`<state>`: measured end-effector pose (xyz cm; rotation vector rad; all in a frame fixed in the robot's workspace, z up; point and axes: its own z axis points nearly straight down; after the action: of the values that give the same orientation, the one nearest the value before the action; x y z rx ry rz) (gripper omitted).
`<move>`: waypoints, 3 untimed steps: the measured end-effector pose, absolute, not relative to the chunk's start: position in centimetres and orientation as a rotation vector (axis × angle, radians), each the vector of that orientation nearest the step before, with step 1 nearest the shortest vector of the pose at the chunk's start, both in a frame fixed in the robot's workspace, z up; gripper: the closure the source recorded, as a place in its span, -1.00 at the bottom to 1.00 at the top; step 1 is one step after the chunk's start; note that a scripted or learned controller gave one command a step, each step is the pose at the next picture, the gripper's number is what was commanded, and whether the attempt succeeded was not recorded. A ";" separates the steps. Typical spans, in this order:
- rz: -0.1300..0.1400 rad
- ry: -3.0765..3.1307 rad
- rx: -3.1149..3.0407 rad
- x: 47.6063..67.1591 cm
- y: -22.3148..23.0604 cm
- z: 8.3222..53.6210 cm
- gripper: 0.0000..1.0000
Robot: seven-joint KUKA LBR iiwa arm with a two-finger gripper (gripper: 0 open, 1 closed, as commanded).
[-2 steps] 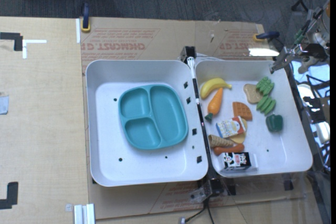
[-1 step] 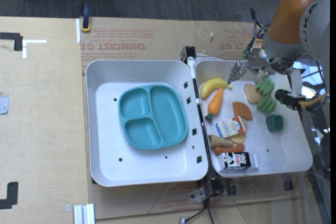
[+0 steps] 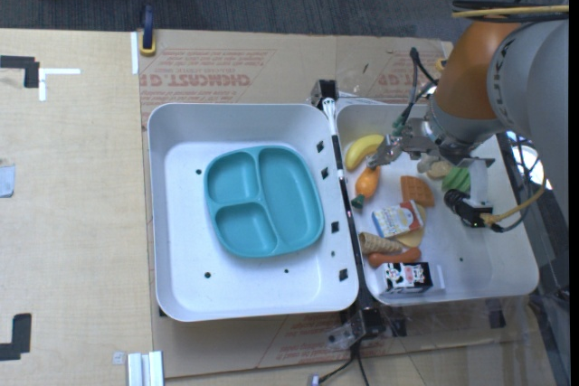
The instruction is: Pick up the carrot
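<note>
Grey arm [image 3: 534,59] overhangs right bin [image 3: 488,280]; claw [image 3: 391,149] just above carrot [image 3: 366,183], can't tell its spread. Carrot near bin's left wall, below banana [image 3: 363,149]. Teal divided plate [image 3: 263,201] in left bin [image 3: 172,267]

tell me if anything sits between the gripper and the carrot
Nothing visible does. The gripper hangs in the right bin, just above and right of the carrot. The banana lies close by, touching the carrot's upper end, so it may crowd a grasp.
</note>
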<state>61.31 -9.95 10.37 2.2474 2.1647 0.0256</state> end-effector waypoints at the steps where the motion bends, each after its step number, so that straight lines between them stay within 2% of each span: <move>1: -0.001 1.957 2.457 57.2 -9.5 9.3 -1.00; 2: -0.003 1.690 2.648 60.8 -10.0 9.2 -1.00; 3: -0.004 1.785 2.585 58.5 -2.9 19.1 -1.00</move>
<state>58.50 -2.91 19.13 2.5853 1.7854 -0.0035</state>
